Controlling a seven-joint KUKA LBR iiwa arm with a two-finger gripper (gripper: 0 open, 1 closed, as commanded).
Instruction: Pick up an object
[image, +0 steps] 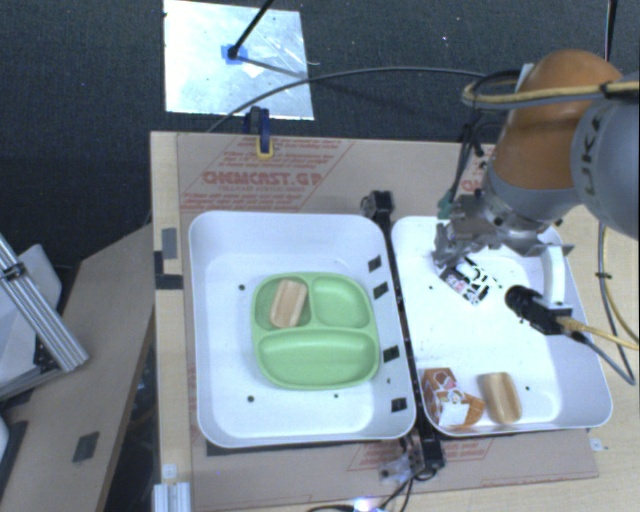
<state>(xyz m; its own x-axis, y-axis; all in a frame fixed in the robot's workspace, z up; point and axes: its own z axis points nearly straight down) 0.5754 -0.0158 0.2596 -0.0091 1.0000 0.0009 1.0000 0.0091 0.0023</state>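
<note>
My gripper (462, 272) hangs low over the back left part of the right bin (570, 400), pointing down at the white floor. At that bin's front edge lie a tan bread-like piece (499, 396) and, to its left, a brown and orange wrapped snack (449, 396); both are well clear of the gripper. A green divided plate (316, 350) sits in the middle of the left bin (220, 300). In its back left compartment rests another tan bread-like piece (288, 301).
A black divider with clips (396, 310) runs between the two bins. The grey arm with its orange band (545, 110) reaches in over the right bin's back right corner. A cardboard sheet (270, 170) lies under the bins.
</note>
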